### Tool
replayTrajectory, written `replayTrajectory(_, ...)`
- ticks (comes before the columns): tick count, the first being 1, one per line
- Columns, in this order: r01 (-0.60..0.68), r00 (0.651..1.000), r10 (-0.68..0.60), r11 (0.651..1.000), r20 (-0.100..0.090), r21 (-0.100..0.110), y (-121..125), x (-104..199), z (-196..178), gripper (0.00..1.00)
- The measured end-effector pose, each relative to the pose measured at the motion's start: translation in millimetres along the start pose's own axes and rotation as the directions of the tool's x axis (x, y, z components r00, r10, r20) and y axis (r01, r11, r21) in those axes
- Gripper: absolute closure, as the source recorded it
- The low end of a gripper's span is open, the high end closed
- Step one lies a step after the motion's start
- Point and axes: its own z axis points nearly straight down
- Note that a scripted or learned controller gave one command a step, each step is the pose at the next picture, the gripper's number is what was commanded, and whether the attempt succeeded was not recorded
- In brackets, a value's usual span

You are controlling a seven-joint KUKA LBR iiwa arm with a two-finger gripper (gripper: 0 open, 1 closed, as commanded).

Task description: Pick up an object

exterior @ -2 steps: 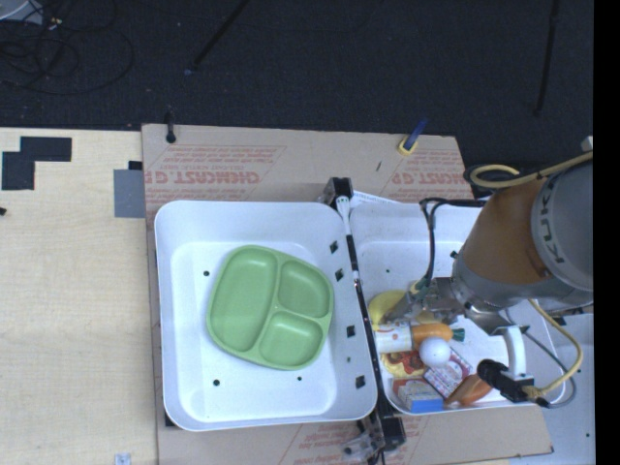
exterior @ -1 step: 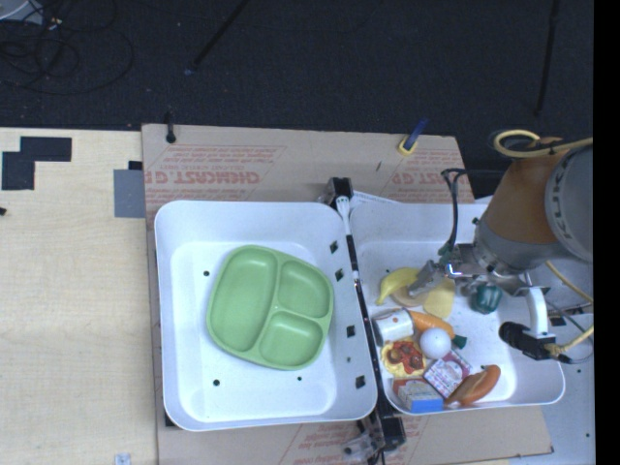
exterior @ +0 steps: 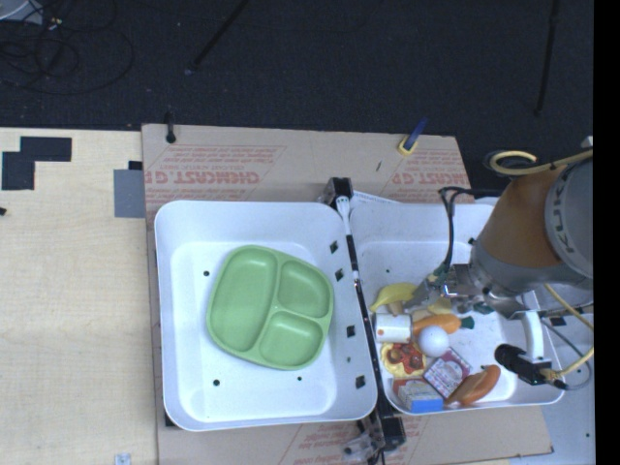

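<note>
My gripper [exterior: 448, 296] is low in the right bin [exterior: 407, 235], just above a pile of toy foods. Directly under and beside it lie a yellow banana-like piece [exterior: 392, 296], an orange piece [exterior: 448, 324] and a white egg [exterior: 433, 341]. Nearer the front sit a white cylinder [exterior: 392, 331], a red and yellow item [exterior: 403, 358], a red-and-white packet [exterior: 447, 374], a hot dog [exterior: 476, 386] and a small blue block [exterior: 426, 406]. The wrist hides the gripper's tips, and nothing shows as held.
The left bin [exterior: 184, 260] holds a green divided plate [exterior: 270, 306]. A black divider [exterior: 355, 298] runs between the bins. The arm's orange band [exterior: 518, 226] covers the right bin's far right corner. Cardboard [exterior: 252, 163] lies behind the bins.
</note>
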Motion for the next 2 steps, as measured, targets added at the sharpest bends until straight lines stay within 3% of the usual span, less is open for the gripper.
replayTrajectory(1, -0.002, 1.0, 0.003, 1.0, -0.005, 0.004, 0.5, 0.8, -9.7, 1.0)
replayTrajectory(2, -0.003, 1.0, 0.003, 1.0, -0.006, 0.006, -0.1, 1.2, -8.8, 0.0)
